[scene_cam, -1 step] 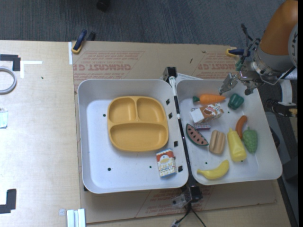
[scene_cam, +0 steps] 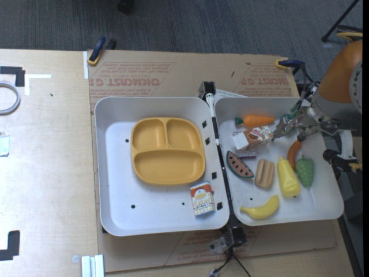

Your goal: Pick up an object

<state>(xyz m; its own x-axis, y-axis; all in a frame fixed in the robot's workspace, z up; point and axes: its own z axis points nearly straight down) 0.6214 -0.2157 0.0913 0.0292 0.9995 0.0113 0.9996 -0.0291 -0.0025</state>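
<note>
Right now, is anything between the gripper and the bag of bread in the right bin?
Nothing visible stands between them. The gripper hangs at the upper right of the right white bin, right beside the clear bag of sliced bread. The orange toy carrot lies just above that bag, close enough to get bumped.

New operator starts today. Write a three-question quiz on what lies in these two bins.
1. True or false: the yellow divided plate lies in the left bin.
2. Which item lies nearest the right bin's front edge? A) carrot B) banana C) watermelon slice
3. Fill in: the small carton lies in the left bin's front-____ corner area.

Key
1. True.
2. B; the banana lies along the front, the carrot at the back near the gripper.
3. Right, just beside the divider between the bins.
</note>
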